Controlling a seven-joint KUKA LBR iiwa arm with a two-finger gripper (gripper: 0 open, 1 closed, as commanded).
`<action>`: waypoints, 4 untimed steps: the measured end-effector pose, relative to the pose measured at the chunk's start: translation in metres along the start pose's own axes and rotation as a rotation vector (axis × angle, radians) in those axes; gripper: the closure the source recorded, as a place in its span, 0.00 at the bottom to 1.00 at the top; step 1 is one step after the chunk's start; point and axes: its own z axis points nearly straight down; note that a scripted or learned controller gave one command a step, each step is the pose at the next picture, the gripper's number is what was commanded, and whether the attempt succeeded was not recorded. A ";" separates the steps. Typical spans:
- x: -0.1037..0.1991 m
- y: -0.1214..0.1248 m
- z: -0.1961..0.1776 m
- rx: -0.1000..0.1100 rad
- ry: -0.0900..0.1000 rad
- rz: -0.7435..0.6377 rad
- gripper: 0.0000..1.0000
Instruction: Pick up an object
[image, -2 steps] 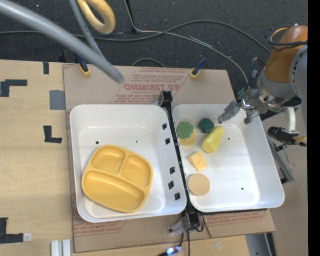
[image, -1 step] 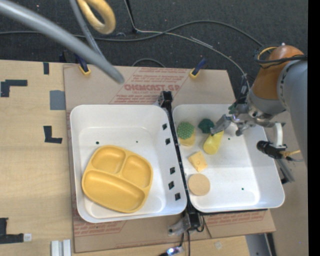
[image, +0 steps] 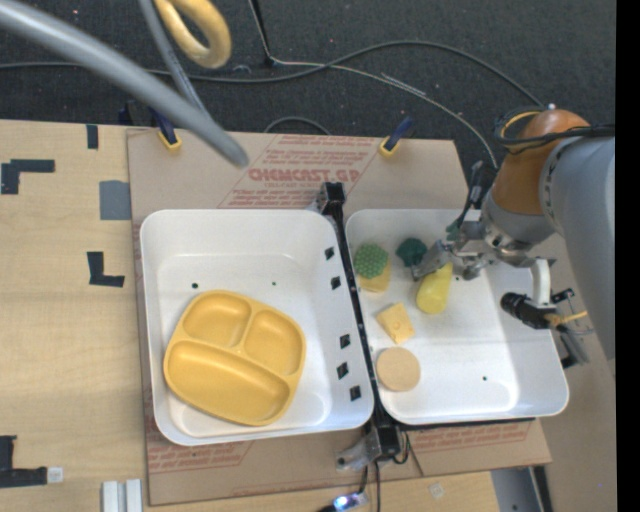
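**Gripper low in the right bin, over the yellow piece**

Gripper (image: 447, 262) sits down inside the right bin (image: 520, 390), near its far edge, at the end of the grey arm (image: 580, 200) that comes in from the right with its orange band (image: 525, 165) above the wrist. Whether it is open or closed cannot be told from this angle, nor whether it has hold of anything. Its metal tip lies against the upper end of a yellow pear-shaped piece (image: 434, 293), which rests on the bin floor, tilted. Just left of the tip is a small dark green object (image: 410, 250), close to the gripper; contact cannot be judged.

Further left in the same bin, near the divider, stands a round object with a green dotted top and yellow base (image: 371, 266). Nearer the camera lies a pale yellow wedge (image: 396, 323), and nearer still a flat tan disc (image: 398, 369). All five things lie in the left and far part of the right bin.

Across the divider, the left bin (image: 160, 240) holds a yellow compartment plate (image: 234, 356), lying flat toward the near left corner.

Both bins stand on a brown cardboard sheet (image: 300, 170) with red printing, held by two clamps at its far edge, on the wooden worktop (image: 60, 330). Thin cables (image: 430, 100) run across the dark floor beyond.
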 end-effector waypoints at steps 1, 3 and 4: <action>-0.001 0.001 -0.012 -0.001 -0.002 -0.002 1.00; 0.008 0.000 -0.128 -0.006 0.000 0.000 1.00; 0.008 0.001 -0.166 -0.004 0.001 0.000 1.00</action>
